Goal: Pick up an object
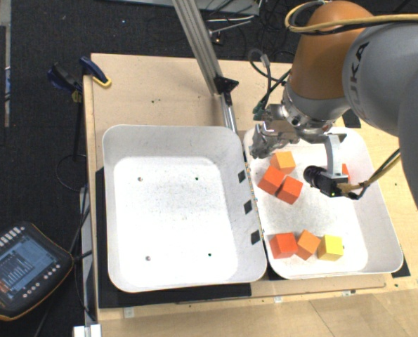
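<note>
1. Pale brown fibreboard makes up the table [159,90], which carries two shallow white plastic bins side by side, and dark floor surrounds it.
2. The grey arm with its orange band [328,44] reaches in from the right, and its end effector [265,144] hangs over the far left corner of the right white bin [381,223]. Whether its fingers are spread or pressed together cannot be told, since the wrist hides them.
3. Just to the right of the end effector and a little nearer the camera lies a small light-orange cube [284,161]. Touching it on the near side are a red-orange block [271,179] and a second red-orange block [290,189], pressed against each other.
4. Well nearer the camera than the end effector, along the bin's front wall, sit a red-orange cube [284,245], an orange cube [308,243] and a yellow cube [331,247] in a close row.
5. A small black cylindrical unit [321,180] hangs from the wrist, to the right of the blocks.
6. To the left of the end effector lies the left white bin [117,188], its floor speckled with dark flecks.
7. Behind the end effector a slanted metal rail [198,37] rises from the table.
8. Far left, a blue-and-yellow clamp [79,76] grips the table's edge, and a grey handheld control pendant [19,269] rests on the floor.
</note>
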`<state>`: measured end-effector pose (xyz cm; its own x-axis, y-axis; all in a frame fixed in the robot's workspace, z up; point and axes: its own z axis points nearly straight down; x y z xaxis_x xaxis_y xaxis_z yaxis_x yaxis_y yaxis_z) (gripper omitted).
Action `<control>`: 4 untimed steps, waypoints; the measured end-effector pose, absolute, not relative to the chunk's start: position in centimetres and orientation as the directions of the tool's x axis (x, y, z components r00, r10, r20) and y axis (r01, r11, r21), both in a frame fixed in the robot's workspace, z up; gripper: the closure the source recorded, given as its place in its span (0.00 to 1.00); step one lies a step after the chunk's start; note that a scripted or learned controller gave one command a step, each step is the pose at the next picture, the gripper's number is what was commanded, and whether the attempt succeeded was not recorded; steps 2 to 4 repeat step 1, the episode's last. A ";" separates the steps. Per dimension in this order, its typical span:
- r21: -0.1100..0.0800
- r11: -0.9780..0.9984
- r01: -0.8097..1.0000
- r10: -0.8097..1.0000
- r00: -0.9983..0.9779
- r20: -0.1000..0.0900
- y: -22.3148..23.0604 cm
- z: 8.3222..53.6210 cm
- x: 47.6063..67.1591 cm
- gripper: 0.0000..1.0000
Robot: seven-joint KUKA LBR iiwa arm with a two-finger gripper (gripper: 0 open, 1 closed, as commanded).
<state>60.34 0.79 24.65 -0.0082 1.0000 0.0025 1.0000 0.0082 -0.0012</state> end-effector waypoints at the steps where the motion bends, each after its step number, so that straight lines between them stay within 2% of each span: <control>1: -0.003 0.008 1.000 1.000 -0.008 0.002 6.0 23.4 58.4 1.00; 4: -0.003 0.008 1.000 1.000 -0.008 0.002 6.0 23.4 58.4 1.00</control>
